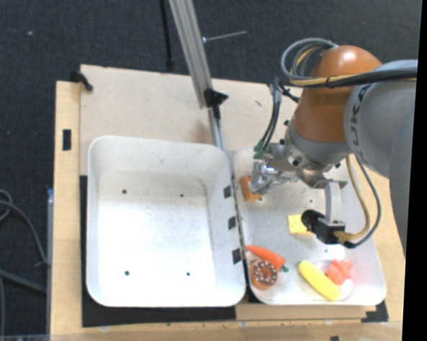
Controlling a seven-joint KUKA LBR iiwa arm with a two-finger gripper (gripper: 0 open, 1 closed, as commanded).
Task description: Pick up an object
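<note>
The gripper [260, 178] hangs low over the far left corner of the right bin [368, 294], just beside a small orange piece [250, 191] against the dividing wall. Whether anything is grasped cannot be told. The orange piece looks like light, rigid plastic, probably smooth; its exposed side away from the wall seems the likeliest place to take hold. A carrot [264, 255], a doughnut [264, 275] and a banana [318, 280] lie near the front edge. No legible writing or labels.

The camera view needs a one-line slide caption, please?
Gripper low in the right bin, by an orange piece near the divider.
</note>
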